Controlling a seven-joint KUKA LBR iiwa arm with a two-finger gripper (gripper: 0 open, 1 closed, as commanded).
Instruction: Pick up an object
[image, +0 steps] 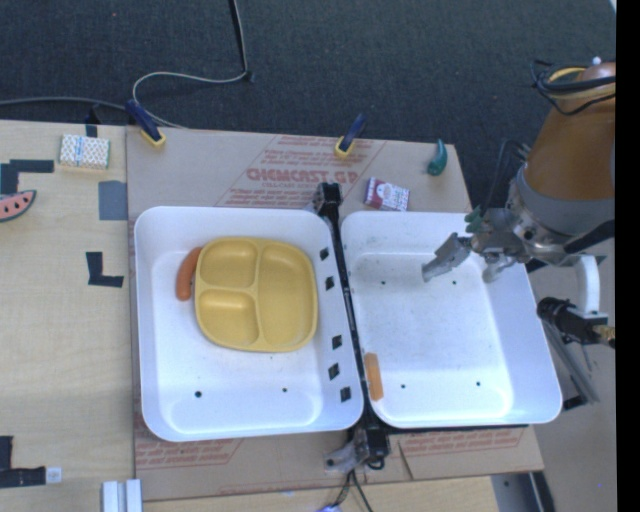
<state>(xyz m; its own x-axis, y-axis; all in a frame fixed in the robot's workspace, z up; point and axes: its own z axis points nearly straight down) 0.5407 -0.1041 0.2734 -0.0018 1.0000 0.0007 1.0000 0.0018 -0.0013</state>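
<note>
Right bin (520, 395), pincer (440, 266) above.

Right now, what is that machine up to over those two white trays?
A grey robot arm reaches in from the right, its claw hanging over the upper part of the right bin. Nothing shows between its fingers. A small orange piece lies by that bin's left wall. In the left bin sits a yellow divided plate with an orange sausage-like thing beside it.
</note>
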